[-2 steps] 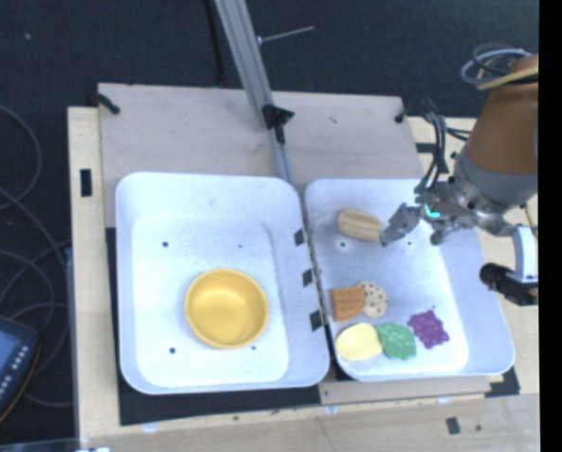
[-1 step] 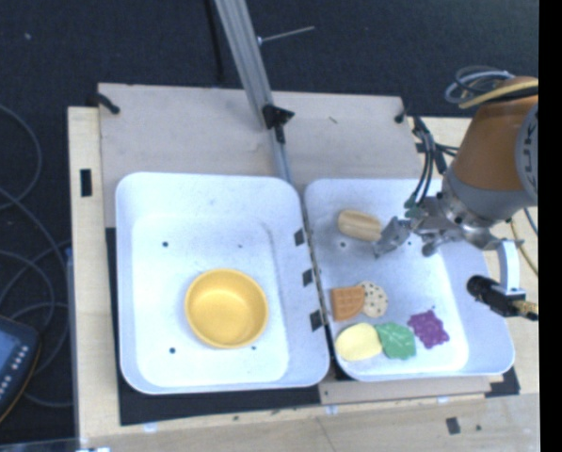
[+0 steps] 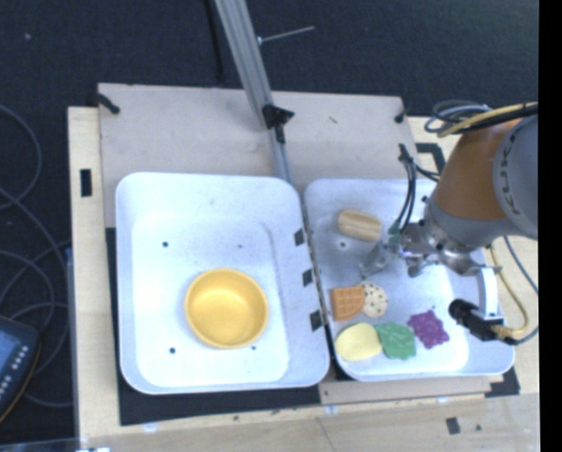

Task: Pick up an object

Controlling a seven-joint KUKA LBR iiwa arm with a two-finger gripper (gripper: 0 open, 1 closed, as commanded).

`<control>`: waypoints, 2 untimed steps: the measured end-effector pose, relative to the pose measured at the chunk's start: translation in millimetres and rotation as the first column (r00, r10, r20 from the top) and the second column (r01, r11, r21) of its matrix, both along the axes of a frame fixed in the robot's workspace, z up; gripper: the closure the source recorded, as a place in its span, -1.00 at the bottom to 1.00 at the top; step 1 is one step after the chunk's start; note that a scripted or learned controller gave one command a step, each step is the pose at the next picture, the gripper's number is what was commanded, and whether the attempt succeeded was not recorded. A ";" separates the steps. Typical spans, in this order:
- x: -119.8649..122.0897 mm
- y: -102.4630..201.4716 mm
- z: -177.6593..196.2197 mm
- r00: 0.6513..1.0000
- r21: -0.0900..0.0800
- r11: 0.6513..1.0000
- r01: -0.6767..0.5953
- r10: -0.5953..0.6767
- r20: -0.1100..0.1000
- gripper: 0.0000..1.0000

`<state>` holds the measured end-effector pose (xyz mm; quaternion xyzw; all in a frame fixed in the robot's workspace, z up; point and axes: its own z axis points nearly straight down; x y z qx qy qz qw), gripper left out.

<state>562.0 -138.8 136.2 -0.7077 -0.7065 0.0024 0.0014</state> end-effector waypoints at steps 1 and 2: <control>0.0 -1.7 -36.6 1.000 -0.001 1.000 0.001 -0.001 0.005 -1.00; 1.4 -2.0 -24.2 1.000 0.001 1.000 0.008 -0.008 0.010 1.00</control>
